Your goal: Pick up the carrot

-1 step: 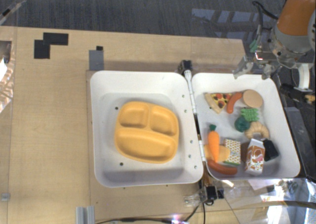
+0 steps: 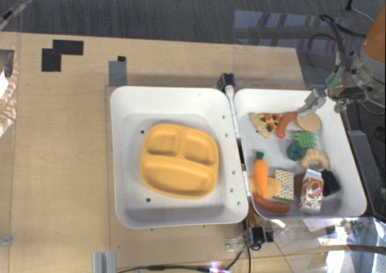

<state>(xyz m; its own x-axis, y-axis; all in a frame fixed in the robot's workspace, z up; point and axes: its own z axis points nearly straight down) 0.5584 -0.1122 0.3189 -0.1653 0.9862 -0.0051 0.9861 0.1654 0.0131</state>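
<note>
- Two shallow white bins sit side by side on a pale wooden bench [image 2: 60, 163]; the left bin [image 2: 126, 205] and right bin [image 2: 356, 196] meet along a thin metal hinge strip.
- One gripper [image 2: 315, 98] comes in from the upper right, over the right bin's far rim; it is a pale metallic tip, tilted down and to the left.
- Whether it is spread or clenched cannot be told; the tip is too small and blurred. Nothing shows between it, and it hangs near the round tan disc [image 2: 309, 122] and red sausage [image 2: 285, 124] without clear contact.
- The arm [image 2: 368, 70] behind it is grey with an orange band, with dark cables looped around it.
- The carrot [image 2: 260, 175] lies in the right bin's near left part, close to the hinge: a smooth orange cone with a green top pointing away, lying lengthwise.
- Just beside the carrot on its right is a small patterned box [image 2: 284, 184]; at its near end a second red sausage [image 2: 272, 205] lies crosswise.
- Farther right stand a brown-and-white carton [image 2: 312, 191] and a black block [image 2: 330, 182].
- A pizza slice [image 2: 265, 123], a bumpy green broccoli [image 2: 300, 144] and a tan croissant [image 2: 315, 158] fill the bin's far half.
- The left bin holds a glossy yellow tray [image 2: 179, 160], rounded at the corners, moulded into three compartments.
</note>
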